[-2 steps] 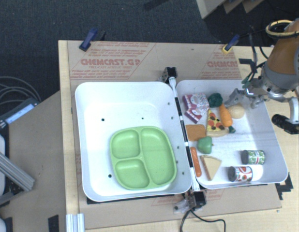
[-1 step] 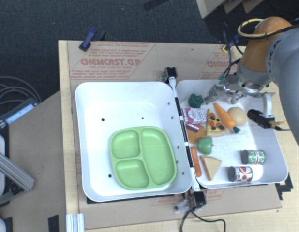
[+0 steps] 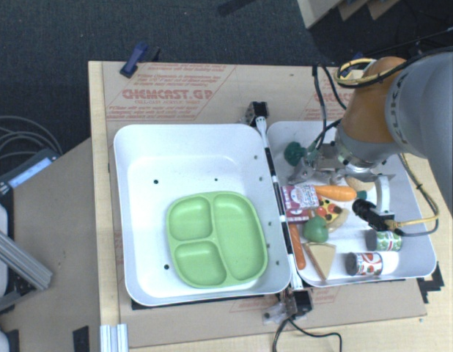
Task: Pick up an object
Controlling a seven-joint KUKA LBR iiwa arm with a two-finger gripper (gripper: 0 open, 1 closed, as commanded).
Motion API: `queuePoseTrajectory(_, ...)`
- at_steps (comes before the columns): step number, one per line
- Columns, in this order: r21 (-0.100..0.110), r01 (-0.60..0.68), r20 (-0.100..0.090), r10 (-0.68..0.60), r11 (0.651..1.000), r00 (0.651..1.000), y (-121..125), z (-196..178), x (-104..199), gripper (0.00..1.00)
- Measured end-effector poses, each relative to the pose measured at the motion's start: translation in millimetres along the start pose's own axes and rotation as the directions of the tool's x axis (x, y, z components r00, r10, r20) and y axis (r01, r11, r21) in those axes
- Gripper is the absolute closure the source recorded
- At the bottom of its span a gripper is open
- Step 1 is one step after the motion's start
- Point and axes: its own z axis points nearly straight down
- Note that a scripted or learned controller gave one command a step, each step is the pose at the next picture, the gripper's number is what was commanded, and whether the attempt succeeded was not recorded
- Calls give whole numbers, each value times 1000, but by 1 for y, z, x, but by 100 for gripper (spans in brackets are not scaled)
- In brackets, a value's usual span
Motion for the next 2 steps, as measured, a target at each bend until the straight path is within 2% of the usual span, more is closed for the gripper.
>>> queuePoseTrajectory(1, -2, 0, 1, 0, 1000, 1000, 65, -1, -15, 0)
queuePoseTrajectory(2, -4, 1, 3, -1, 1000, 1000, 65, -11, -14, 100)
